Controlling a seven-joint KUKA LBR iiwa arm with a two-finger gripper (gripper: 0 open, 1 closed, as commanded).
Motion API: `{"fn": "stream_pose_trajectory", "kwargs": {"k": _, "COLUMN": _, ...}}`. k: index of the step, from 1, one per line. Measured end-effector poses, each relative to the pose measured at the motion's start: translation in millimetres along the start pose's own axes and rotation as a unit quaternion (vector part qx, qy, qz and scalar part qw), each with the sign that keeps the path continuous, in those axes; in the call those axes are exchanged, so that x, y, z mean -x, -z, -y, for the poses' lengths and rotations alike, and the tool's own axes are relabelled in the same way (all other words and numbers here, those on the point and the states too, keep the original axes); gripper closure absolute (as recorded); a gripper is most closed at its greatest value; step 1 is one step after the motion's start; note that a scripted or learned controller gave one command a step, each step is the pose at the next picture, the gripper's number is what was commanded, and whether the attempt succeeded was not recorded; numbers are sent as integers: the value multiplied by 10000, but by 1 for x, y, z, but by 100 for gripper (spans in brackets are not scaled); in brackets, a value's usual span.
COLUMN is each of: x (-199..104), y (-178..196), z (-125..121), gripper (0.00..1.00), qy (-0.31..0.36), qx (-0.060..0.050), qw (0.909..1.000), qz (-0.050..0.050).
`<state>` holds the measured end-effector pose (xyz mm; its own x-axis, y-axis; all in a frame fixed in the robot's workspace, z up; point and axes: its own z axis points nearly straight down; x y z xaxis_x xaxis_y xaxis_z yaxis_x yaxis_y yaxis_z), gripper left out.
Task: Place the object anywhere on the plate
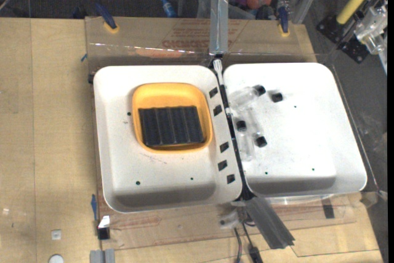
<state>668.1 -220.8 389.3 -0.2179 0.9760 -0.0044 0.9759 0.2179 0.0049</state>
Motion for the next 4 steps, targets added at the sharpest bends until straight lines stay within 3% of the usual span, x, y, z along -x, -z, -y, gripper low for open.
{"fn": "stream_pose_trajectory", "kwargs": {"k": 1, "x": 0, "y": 36, "z": 0, "gripper": 100, "qy": 427, "qx": 2, "qw": 9991, "qz": 1}}
{"fn": "stream_pose_trajectory", "kwargs": {"k": 2, "x": 0, "y": 23, "z": 0, "gripper": 100, "qy": 639, "qx": -25, "qw": 9979, "qz": -20}}
{"fn": "stream_pose_trajectory", "kwargs": {"k": 4, "x": 0, "y": 34, "z": 0, "gripper": 100, "qy": 1327, "qx": -13, "qw": 9912, "qz": -14}}
